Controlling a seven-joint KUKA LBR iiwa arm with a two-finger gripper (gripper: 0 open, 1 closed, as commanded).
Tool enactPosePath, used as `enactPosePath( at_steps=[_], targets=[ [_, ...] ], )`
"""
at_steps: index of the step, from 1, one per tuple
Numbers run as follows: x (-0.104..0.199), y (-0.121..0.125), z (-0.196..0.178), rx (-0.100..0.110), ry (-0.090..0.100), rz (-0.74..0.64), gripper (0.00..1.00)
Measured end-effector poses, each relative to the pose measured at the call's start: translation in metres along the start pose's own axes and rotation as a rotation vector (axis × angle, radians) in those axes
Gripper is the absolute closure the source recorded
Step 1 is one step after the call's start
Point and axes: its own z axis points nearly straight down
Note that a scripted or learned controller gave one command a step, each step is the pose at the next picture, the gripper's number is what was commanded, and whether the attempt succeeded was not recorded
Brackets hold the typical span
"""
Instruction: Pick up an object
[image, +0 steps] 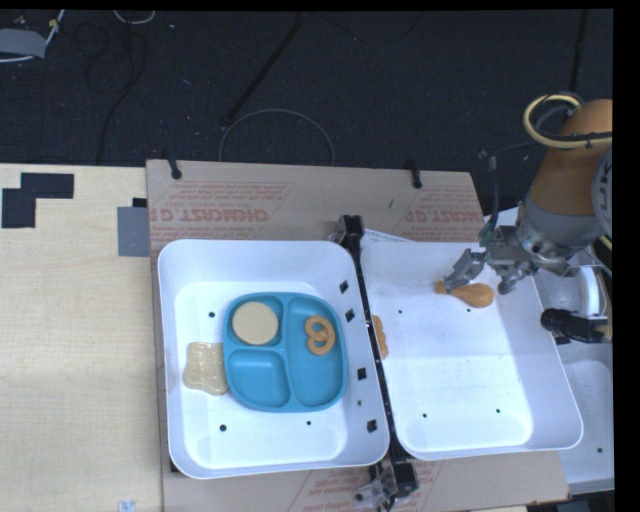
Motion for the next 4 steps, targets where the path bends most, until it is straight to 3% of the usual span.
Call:
enactPosePath(
  at_steps=[1, 3, 4],
  targets=[
    [0.0, 0.003, -0.009, -0.013, -0.002, -0.002, 0.0],
    [0.006, 0.012, 0.094, -0.011, -0.002, -0.006, 0.0],
    [0.006, 0.013, 0.081, -0.013, -0.002, -0.007, 1.0]
  ],
)
